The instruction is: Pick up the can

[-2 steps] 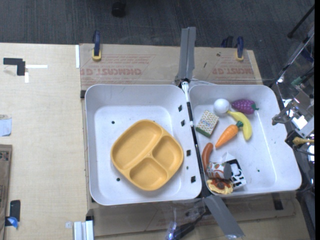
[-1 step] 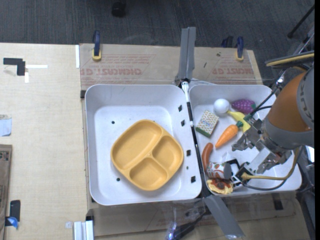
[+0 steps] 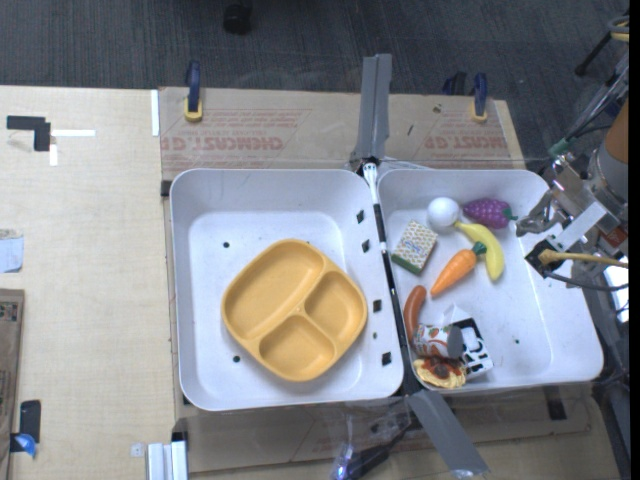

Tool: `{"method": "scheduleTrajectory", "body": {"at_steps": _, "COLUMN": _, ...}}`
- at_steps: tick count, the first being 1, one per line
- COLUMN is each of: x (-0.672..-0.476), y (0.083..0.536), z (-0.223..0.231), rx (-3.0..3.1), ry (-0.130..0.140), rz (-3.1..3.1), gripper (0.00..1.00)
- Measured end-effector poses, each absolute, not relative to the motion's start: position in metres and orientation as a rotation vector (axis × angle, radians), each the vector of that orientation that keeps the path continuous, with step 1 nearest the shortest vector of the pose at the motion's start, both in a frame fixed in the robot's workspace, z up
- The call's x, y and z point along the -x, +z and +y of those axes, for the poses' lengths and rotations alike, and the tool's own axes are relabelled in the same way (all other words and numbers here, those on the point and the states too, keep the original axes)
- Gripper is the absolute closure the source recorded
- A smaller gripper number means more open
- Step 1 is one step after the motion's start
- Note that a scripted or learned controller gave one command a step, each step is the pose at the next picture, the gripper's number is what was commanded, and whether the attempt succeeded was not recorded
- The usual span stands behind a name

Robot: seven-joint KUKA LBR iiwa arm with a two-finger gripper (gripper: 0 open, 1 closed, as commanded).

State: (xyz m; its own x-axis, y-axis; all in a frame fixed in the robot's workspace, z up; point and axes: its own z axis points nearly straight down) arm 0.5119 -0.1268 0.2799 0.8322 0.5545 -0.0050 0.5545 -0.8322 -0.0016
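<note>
Can lies low in the right bin, tool off at the rim

We spot what we take for the can (image 3: 452, 344) on its side at the front left of the right bin (image 3: 560, 358), just beside a sausage (image 3: 414, 308) and touching a flat food piece (image 3: 440, 372). We judge it light, stiff and slick, prone to roll, so take it across the round body. Its ends and label are hard to make out. The tool (image 3: 540, 236) hovers at the bin's right rim; how wide it stands, we cannot tell.
</note>
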Motion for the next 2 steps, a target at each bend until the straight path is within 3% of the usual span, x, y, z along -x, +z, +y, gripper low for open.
{"method": "scheduleTrajectory", "body": {"at_steps": 1, "x": -0.476, "y": 0.091, "z": -0.112, "rx": 2.992, "ry": 0.006, "rz": -0.949, "gripper": 0.0}}
{"method": "scheduleTrajectory", "body": {"at_steps": 2, "x": -0.48, "y": 0.196, "z": -0.087, "rx": 2.884, "ry": 0.006, "rz": -1.244, "gripper": 0.0}}
